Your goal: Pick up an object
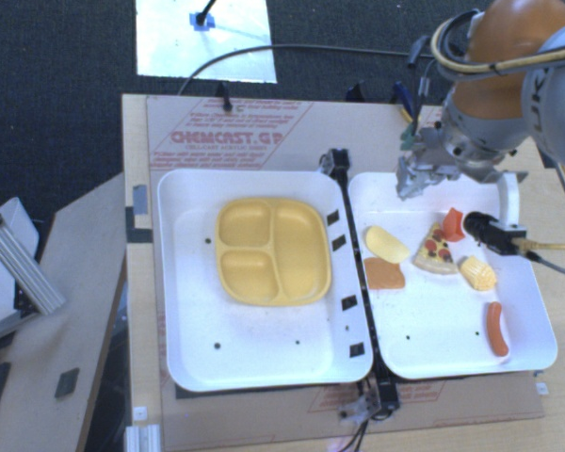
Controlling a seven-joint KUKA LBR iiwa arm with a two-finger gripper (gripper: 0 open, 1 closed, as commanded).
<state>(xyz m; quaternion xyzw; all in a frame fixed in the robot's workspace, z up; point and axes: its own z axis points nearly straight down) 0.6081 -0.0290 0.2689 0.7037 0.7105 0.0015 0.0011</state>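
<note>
My gripper [413,186] hangs over the far left corner of the right bin [452,351], with nothing seen in it. Toy foods lie in that bin, nearer the camera than the gripper. A pale yellow potato-like piece [386,244] lies just below the gripper, and a brown toast slice [384,273] lies below that. A pizza slice [438,250] and a small red piece [452,224] lie to the right. A corn cob [477,273] and an orange sausage [496,329] lie further right and nearer.
A yellow divided plate [271,251] sits in the left bin [193,347]. A black clipped divider [353,271] runs between the bins. The grey and orange arm [508,73] comes in from the upper right. A clear acrylic sheet [231,130] lies behind the bins.
</note>
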